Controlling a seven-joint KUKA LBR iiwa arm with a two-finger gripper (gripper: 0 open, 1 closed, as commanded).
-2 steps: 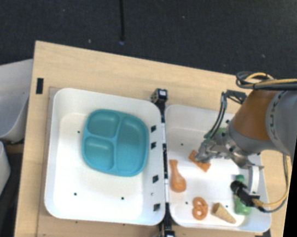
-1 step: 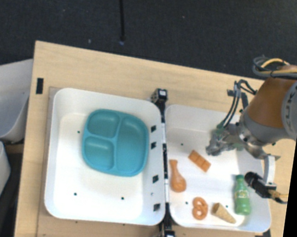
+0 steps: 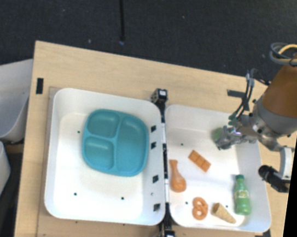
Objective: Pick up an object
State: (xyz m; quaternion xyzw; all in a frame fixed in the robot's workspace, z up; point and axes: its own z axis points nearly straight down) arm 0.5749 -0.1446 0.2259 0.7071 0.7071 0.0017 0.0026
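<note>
Pincer (image 3: 223,138) hangs over right bin's (image 3: 192,119) upper part, grip state hard to tell; nearest thing is orange block (image 3: 199,161), just below-left in view, long axis slanting down-right; bottle (image 3: 242,194) farther off.

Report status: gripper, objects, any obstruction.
Gripper low over right bin, nothing seen held. Nearest: orange block. Green bottle, pretzel untouched. No obstruction seen.

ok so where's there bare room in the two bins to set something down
Left white bin: bare floor in front of and left of the teal divided plate. Right white bin: bare along the far side, left of the gripper. Crowded near its front: orange pear-shaped toy, pretzel, cone, green bottle.
</note>
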